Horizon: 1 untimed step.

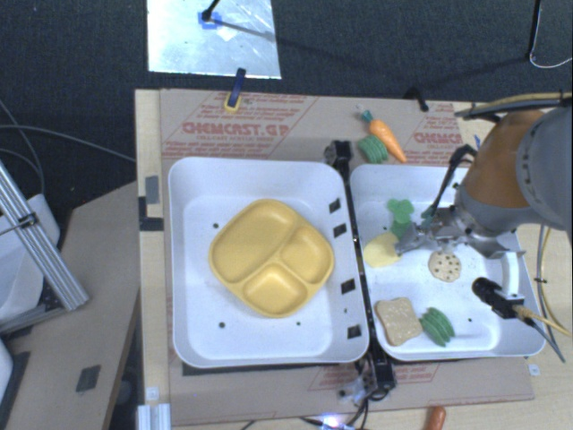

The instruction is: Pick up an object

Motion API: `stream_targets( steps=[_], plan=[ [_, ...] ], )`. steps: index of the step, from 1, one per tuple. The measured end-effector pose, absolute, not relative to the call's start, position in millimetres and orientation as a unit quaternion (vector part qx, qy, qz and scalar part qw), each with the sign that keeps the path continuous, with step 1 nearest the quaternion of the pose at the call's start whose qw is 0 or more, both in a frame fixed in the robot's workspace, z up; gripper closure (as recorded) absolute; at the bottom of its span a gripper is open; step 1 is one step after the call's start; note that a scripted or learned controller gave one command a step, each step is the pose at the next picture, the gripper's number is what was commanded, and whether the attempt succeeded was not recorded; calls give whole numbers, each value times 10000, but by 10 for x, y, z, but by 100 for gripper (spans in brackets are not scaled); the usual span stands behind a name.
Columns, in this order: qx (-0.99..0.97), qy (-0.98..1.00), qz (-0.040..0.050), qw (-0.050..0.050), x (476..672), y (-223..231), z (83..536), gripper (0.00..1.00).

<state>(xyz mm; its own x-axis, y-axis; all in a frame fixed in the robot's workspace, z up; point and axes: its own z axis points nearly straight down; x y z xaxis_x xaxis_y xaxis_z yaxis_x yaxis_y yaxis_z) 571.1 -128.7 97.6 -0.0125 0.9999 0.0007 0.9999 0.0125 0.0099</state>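
In the right bin [501, 337], my gripper [410, 236] reaches in from the right and is low over the bin's left part. Its tip sits between a green toy piece [399, 210] just above it and a pale yellow toy piece [380, 252] just below and to its left. I see nothing held in it. A round speckled cookie [444, 265] lies just under the wrist. A slice of toast [397, 320] and a green ribbed toy [437, 326] lie near the bin's front edge.
The left bin [192, 240] holds a yellow divided plate [270, 256]. A toy carrot [387, 136] with a green top lies on the cardboard beyond the right bin. A black divider with clips runs between the bins.
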Motion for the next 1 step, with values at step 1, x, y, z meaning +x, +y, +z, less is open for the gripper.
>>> stream_targets(
  steps=[1],
  plan=[
    [7089,7053,-18,-26,4819,-1633,831,0]
  ],
)
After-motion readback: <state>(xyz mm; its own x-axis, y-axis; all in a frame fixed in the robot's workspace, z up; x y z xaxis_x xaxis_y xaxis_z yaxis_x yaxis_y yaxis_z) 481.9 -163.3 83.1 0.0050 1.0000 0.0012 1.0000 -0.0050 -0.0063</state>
